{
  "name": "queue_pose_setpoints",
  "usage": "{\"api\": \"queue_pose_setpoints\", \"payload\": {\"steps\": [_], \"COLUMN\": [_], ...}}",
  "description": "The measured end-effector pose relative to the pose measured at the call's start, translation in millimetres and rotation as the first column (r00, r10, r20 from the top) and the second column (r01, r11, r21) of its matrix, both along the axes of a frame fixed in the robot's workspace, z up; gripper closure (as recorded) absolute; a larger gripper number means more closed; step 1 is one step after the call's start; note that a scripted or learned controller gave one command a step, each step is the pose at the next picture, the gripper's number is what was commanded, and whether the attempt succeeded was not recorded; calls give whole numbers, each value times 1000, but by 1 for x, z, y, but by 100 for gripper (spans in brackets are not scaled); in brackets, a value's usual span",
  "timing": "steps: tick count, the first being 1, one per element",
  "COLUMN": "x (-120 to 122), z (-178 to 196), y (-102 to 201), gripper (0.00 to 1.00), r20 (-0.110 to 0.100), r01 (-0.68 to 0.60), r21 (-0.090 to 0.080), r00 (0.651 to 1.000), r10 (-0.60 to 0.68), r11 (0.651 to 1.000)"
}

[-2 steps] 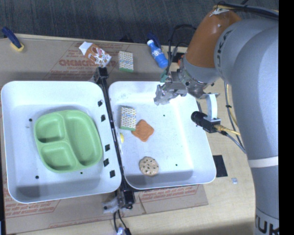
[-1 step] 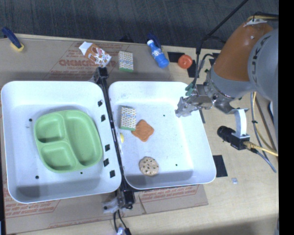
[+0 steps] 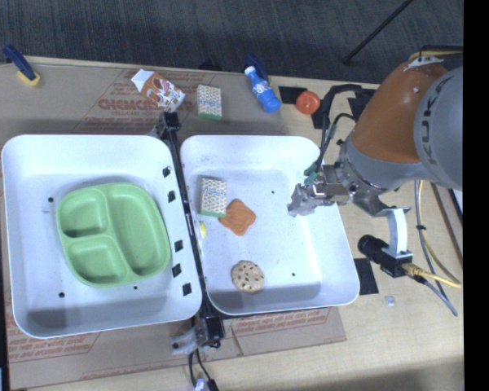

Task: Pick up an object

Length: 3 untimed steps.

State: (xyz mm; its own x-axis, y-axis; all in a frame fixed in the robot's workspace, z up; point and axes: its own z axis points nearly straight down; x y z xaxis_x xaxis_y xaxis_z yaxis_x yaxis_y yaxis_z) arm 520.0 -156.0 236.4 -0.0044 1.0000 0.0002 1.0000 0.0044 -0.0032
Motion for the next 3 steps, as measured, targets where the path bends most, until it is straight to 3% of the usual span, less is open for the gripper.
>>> {"api": "queue_pose_setpoints", "payload": {"steps": [1, 3], "x": [-40, -43], "z": [-1, 1], "y": [11, 24], "gripper": [100, 100], "r20": [0, 1], "r01": [0, -3], "r21": [0, 0], "r00": [1000, 1000], "r10": [0, 3], "r11": [1000, 1000]}}
